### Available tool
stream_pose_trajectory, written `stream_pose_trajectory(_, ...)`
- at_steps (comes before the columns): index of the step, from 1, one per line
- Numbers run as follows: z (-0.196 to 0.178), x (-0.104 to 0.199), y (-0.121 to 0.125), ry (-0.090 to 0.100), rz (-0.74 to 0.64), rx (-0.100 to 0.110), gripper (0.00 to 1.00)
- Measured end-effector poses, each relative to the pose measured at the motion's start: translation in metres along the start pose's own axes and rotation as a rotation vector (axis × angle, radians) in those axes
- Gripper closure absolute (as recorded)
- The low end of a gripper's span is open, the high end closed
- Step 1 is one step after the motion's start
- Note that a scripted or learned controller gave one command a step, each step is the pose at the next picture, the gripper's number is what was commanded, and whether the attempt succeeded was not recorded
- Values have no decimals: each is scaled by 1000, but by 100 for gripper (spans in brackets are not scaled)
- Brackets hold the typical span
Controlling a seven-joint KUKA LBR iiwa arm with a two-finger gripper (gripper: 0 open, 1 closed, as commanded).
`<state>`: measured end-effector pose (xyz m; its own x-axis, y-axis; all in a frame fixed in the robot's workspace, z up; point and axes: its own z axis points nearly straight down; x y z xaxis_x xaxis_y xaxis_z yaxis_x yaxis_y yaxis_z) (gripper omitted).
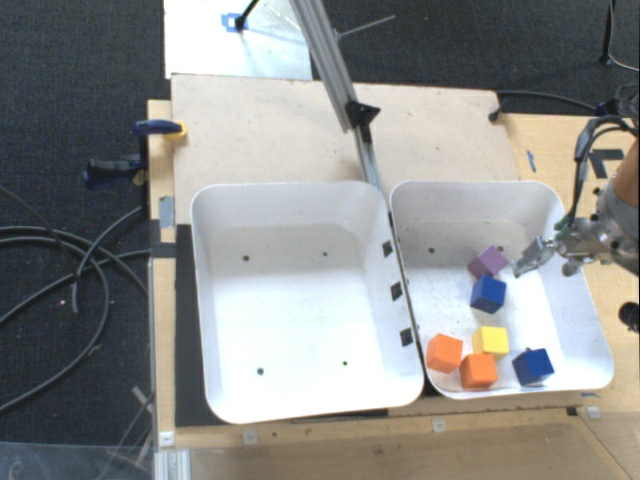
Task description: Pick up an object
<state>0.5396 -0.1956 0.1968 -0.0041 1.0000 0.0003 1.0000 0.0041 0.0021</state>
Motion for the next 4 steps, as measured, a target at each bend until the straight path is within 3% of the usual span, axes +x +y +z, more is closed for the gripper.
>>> stream_pose_trajectory(1, 82, 11, 22, -5, 0, -19, 0)
stream_pose_trajectory(2, 64, 5, -27, -1, 4, 1, 0)
stream_pose_trajectory(4, 106, 38, 57, 0, -5, -3, 0)
